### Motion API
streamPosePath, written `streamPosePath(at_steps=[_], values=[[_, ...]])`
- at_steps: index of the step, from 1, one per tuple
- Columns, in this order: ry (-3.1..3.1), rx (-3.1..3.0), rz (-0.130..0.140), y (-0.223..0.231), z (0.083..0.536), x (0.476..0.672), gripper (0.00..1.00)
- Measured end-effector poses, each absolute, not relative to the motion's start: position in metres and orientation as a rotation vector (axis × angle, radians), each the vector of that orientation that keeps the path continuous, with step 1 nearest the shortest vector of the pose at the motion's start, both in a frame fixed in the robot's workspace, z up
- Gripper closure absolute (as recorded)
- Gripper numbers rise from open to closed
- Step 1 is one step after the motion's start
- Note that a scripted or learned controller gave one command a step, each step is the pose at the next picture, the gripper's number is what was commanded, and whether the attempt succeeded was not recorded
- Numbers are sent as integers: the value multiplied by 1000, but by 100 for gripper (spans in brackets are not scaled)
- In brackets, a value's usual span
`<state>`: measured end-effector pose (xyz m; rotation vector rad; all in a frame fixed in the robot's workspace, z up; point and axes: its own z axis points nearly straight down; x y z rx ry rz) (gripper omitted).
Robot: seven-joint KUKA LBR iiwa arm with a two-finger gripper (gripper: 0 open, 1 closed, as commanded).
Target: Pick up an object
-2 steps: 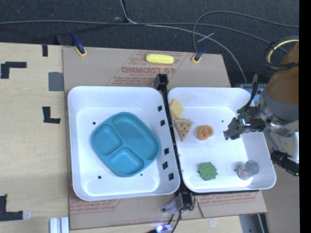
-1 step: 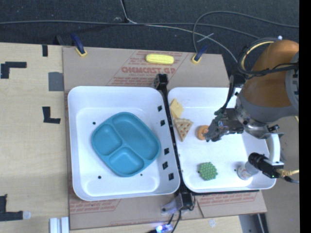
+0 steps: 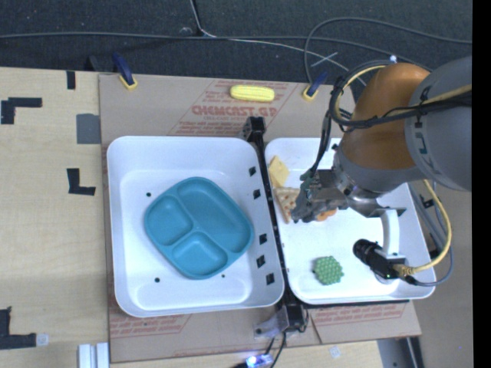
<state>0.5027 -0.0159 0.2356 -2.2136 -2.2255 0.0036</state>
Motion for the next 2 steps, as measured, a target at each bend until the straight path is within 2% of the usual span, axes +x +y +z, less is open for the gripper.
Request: streamPosePath(at_steps=[1,2], values=[[-2229,-2212,0,43,238,512,100],[-2227,-2214,2,84,228,533,100]])
